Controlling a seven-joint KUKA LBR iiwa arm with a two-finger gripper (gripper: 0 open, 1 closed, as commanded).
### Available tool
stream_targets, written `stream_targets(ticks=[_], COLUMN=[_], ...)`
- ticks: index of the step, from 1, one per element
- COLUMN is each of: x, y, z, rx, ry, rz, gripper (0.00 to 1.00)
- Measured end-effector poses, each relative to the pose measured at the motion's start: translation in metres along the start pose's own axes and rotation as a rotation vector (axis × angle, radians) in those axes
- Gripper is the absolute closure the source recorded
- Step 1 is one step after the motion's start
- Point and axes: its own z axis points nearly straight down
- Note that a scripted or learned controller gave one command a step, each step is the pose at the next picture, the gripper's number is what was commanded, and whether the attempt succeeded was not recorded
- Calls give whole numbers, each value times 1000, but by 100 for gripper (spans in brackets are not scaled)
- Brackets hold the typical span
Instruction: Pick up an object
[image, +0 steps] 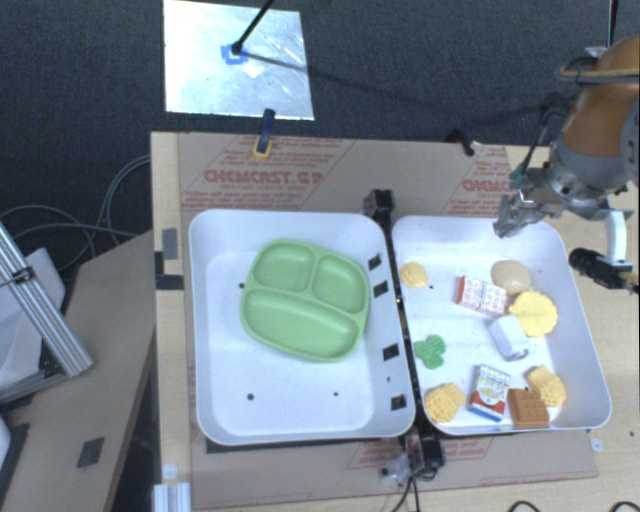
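The right bin (575, 300) is the landmark here, and it carries all the loose toy food. Just inside its far rim, nearest the tool (512, 218), lies a tan egg-shaped piece (511, 275), touching a red and white carton (481, 295) on the side toward the divider between the 2 bins. A yellow ruffled piece (534, 313) and a white cylinder (507, 336) sit just nearer the bin's middle. By my judgement the tan piece is light, rigid plastic, smooth and rounded, so it may squirt out of a poor pinch; taking it across its narrow middle looks safest. The carton's flat faces should be easier to take.

The grey arm with its orange band (600, 120) reaches in over the bin's far right corner, wrist angled downward, the tool hovering at the far rim. I cannot tell how wide the tool stands; nothing visible is in it.
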Motion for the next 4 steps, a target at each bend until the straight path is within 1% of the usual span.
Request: stream_targets(ticks=[1,2,3,4], x=[0,48,102,156], y=[1,-15,-32,-41], z=[-19,-28,-33,-37], rx=[3,5,6,7], ry=[1,3,4,4], rz=[0,-4,-5,-5], gripper=[100,100,100,100])
